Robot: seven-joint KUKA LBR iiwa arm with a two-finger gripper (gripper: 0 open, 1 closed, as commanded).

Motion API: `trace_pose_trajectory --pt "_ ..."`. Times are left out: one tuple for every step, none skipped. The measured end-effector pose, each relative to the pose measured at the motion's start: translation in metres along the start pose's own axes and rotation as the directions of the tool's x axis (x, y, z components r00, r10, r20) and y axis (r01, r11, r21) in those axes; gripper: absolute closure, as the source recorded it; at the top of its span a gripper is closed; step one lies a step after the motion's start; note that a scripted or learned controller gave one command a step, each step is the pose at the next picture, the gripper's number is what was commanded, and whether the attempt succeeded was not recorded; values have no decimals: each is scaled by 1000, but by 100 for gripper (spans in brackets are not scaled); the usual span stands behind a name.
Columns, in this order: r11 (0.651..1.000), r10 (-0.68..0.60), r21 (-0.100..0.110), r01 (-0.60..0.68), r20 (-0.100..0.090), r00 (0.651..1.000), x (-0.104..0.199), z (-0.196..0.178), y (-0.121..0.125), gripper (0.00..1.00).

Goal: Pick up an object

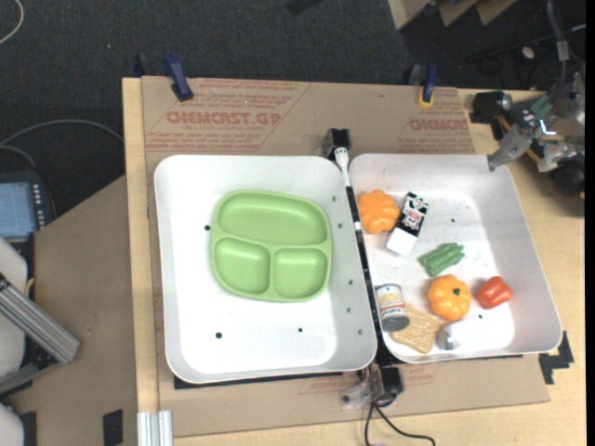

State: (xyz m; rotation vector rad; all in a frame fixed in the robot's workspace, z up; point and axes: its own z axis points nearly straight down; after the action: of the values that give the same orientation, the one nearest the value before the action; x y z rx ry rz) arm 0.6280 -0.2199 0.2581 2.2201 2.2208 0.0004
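Brown cardboard covers the surface (279,110), with dark carpet beyond it. Two white bins sit side by side. Left bin (186,323) holds a green divided plate (271,245). Right bin (521,240) holds an orange pepper (376,210), a black-and-white carton (409,223), green beans (441,256), a small orange pumpkin (448,296), a red pepper (494,292), a can (390,305) and a cracker (414,329). Gripper (539,137) hangs past the right bin's far corner, apart from every object; whether it is released or clenched, I cannot tell.

Arm (548,124) is getting cut off by the right edge, so can't tell what the fingers are doing. Can (391,307) label is too small to read, cracker (416,329) is overlapping its base.
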Motion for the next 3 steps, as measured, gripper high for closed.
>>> trace_pose_trajectory --pt "1000 2 12 -1 -14 1000 0 162 -65 0" --pt "1000 1 12 -1 -7 1000 55 175 -153 0" --pt "1000 1 0 -1 0 1000 43 173 -149 0"
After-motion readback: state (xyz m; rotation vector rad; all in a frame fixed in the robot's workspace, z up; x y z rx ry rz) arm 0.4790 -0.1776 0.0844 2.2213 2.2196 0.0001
